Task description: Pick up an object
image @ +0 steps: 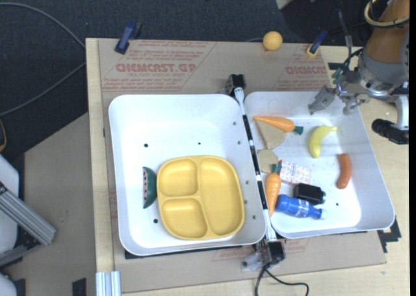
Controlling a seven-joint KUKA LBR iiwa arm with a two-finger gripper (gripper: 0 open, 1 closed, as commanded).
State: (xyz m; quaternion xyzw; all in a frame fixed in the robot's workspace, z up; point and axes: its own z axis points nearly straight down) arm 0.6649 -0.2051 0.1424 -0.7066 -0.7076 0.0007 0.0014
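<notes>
**Claw poised over the right bin, nothing picked yet**

The claw [335, 99] hangs over the far edge of the right bin [377, 203], its fingers spread wide with nothing between them. This looks like the approach step: no object is chosen or gripped.

The nearest candidates are the banana [320, 139], just below the claw, and the carrot [275, 121] to its left. A sausage [344, 170], a blue bottle [298, 207], a black block [308, 192] and a second carrot [272, 188] lie nearer the front. The next move calls for descending over one item with the fingers straddling it.

The left bin [130, 158] holds a yellow divided plate [199, 196]. Both bins sit on a cardboard-topped desk [169, 67] over dark carpet; an orange ball [272, 40] rests at the back edge.
</notes>
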